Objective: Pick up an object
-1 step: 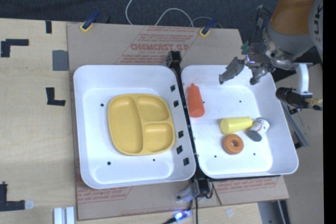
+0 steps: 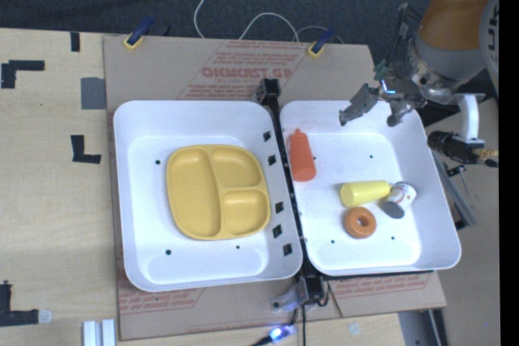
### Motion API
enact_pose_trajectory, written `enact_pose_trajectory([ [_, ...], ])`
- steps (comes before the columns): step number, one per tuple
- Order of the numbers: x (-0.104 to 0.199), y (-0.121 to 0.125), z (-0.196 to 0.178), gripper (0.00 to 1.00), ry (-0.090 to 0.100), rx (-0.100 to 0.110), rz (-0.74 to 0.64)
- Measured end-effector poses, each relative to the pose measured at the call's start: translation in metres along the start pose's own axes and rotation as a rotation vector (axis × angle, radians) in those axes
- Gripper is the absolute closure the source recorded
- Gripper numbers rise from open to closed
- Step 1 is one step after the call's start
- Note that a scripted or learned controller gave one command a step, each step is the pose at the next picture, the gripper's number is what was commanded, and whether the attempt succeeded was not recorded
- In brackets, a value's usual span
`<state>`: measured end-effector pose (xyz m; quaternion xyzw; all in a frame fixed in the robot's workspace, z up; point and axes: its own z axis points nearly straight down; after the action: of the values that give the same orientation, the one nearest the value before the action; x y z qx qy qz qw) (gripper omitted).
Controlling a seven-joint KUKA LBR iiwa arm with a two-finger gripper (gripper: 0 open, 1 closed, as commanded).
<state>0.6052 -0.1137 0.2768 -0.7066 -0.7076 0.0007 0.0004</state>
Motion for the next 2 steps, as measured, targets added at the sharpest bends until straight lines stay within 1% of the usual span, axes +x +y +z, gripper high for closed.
enact_pose_trajectory([
  [1,0.008,0.006,0.051,0.0,0.0,0.005,0.0],
  [2,0.012,-0.003,0.1,0.0,0.0,0.006,0.0],
])
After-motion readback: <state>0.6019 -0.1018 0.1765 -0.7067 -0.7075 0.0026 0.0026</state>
